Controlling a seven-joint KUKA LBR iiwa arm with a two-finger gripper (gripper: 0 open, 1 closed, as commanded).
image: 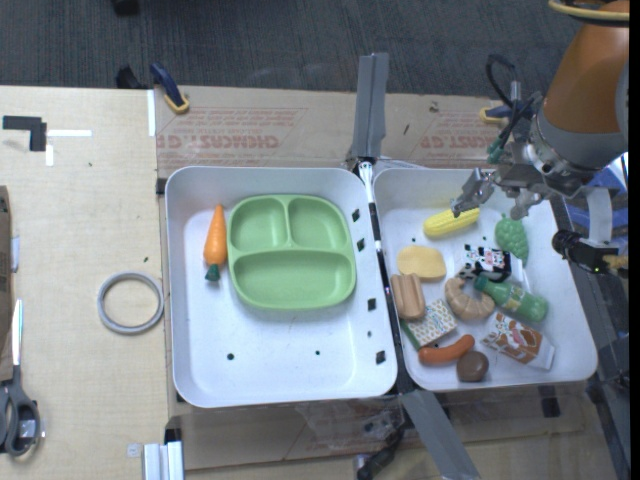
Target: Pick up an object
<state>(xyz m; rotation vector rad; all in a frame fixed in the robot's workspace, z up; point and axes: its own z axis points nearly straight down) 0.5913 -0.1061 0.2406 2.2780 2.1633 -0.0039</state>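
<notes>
My gripper (497, 200) hangs over the far part of the right bin (570, 368), fingers spread open and nothing between them. One fingertip is just above the yellow corn cob (447, 222); the other is above a green leafy toy (512, 238). Below them lie a yellow chip (421, 261), a black-and-white cow toy (487, 260), a bagel (466, 300), a green bottle (515, 299), a hot dog bun (407, 295), a red sausage (447, 349), a brown ball (472, 367) and a printed packet (517, 341).
The left bin (280, 368) holds a green divided plate (292, 251) and an orange carrot (214, 240) beside it. On the bench at left lie a tape ring (131, 301) and scissors (15, 408). A metal bar (370, 103) stands behind the bins.
</notes>
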